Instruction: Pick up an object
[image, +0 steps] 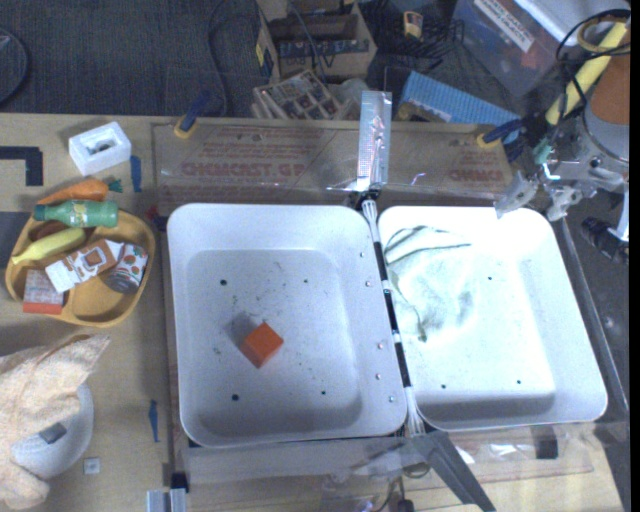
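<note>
Up in the upper right of the frame, the gripper (530, 192) is hanging just past the far right corner of the right bin (575, 400). Whether it is spread or closed cannot be told, as that part is small and blurred. Nothing is showing in its grasp. Behind it the arm (605, 110) is reaching in from the right edge, with yellow and black cables (585, 70) looping over it.

The right bin is lying below and to the left of the gripper, and a pale crumpled cloth (430, 285) is sitting in its left half, near the wall it shares with the left bin (190, 240).

The orange block (263, 344) is resting on the floor of the left bin, a little left of and below that bin's middle, well apart from the gripper. A small grey piece (241, 327) is lying just beside the block at its upper left.

At the left of the frame, on the tabletop (40, 135), a yellow bowl (100, 310) is holding toy food and a green bottle (78, 213). A white box (100, 147) is sitting above the bowl.
</note>
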